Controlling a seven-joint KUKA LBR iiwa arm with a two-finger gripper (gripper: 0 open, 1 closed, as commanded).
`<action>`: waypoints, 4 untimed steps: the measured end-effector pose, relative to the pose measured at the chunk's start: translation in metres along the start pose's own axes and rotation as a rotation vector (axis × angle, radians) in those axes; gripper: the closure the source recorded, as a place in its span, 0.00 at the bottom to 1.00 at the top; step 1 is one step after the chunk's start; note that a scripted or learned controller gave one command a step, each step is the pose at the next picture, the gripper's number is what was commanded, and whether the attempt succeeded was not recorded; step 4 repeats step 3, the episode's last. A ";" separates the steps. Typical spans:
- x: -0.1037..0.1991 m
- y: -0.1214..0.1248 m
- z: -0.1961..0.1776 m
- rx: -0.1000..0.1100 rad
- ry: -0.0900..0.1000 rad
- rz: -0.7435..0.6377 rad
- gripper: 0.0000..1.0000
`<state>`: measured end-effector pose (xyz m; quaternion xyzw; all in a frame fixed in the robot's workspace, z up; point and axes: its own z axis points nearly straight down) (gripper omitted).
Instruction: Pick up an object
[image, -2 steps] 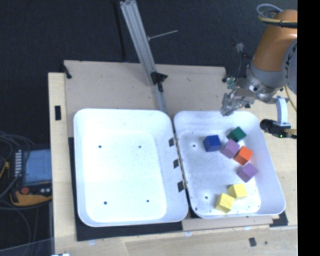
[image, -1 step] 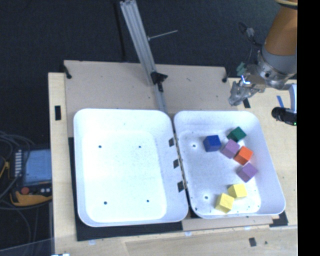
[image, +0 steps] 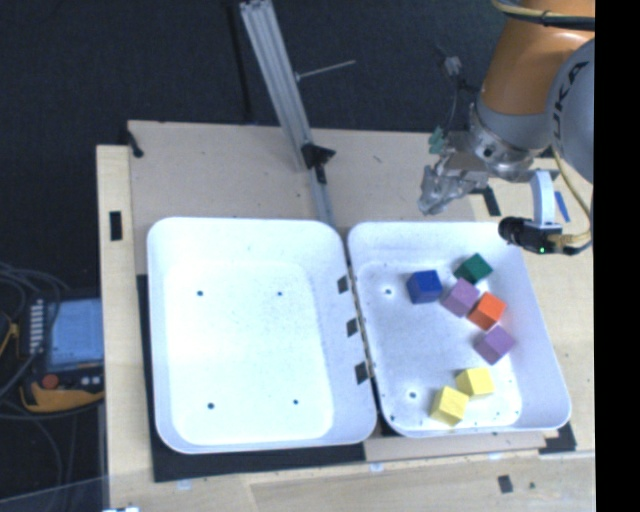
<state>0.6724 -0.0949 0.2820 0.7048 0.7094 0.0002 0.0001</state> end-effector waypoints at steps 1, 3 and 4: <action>0.045 0.002 0.004 0.002 0.001 0.001 1.00; 0.136 -0.008 0.019 0.002 0.001 0.000 1.00; 0.136 -0.008 0.019 0.002 0.001 0.000 1.00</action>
